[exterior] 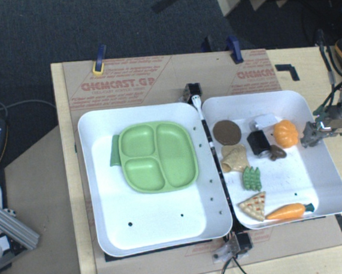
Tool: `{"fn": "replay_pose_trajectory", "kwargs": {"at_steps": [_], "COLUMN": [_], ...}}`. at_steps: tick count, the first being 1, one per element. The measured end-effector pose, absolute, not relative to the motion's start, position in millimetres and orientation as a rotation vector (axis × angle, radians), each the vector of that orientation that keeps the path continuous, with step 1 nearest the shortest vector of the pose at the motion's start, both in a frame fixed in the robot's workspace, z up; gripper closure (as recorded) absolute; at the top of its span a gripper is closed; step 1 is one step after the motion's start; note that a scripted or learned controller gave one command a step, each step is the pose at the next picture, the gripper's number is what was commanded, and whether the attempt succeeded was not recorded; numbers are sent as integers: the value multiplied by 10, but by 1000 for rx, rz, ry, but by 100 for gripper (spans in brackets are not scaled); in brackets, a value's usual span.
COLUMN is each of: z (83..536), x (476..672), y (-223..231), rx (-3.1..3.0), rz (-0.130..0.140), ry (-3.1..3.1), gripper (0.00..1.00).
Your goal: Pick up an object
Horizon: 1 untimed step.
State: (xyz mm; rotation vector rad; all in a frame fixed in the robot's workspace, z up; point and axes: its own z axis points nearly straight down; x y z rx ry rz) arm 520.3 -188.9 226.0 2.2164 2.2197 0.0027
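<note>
Two shallow white bins are sitting side by side on a cardboard-covered bench [153, 75]. The left bin [108, 230] is holding a green divided plate [158, 156], lying flat in its upper half. The right bin [325, 179] is holding a scatter of toy foods: a brown round disc [226, 132] near its upper left, a small black block [259, 142] beside it, an orange pumpkin [285, 134] toward the upper right, a tan lump [235, 158] below the disc, a green spiky piece [252, 178] in the middle, a pizza slice [254, 206] at the lower left, and a carrot [286, 212] lying along the bottom edge. The gripper [313, 134] is hanging at the right rim of the right bin, just beside the pumpkin, with nothing visibly between its tips; how far it is parted I cannot tell at this size.
</note>
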Motion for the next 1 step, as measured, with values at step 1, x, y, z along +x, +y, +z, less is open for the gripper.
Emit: {"fn": "replay_pose_trajectory", "kwargs": {"at_steps": [1], "z": [2282], "x": [5020], "y": [-1365], "rx": [2218], "rz": [1], "ry": [2229], "gripper": [100]}}
